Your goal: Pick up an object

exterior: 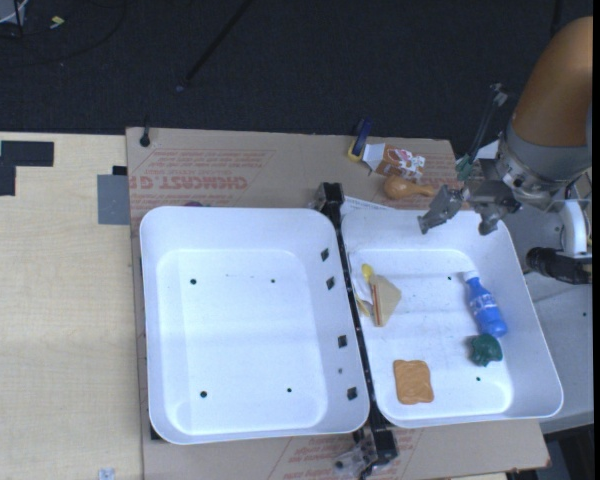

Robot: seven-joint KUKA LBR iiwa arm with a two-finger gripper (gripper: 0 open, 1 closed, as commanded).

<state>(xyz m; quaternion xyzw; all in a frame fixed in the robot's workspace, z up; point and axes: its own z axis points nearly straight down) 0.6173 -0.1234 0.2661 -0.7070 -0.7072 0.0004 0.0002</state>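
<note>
White plastic, two shallow bins, seen from the overhead camera. Left bin (170, 268): no contents. Right bin (540, 368): blue bottle (485, 306), green object (485, 349), orange-brown slab (413, 381), tan packet (378, 298).

Gripper (463, 211): hung over the far rim of the right bin, fingers spread, nothing held.

Step judged: approach, no object yet chosen. A descent onto one item is called for next. The bottle and green object lie near the right wall; more room is offered around the slab.

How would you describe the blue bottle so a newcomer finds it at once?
Look in the right bin, along its right-hand side. The blue bottle lies there, white cap pointing away from the camera. The green lump just below it is round; the bottle is long and blue.
</note>
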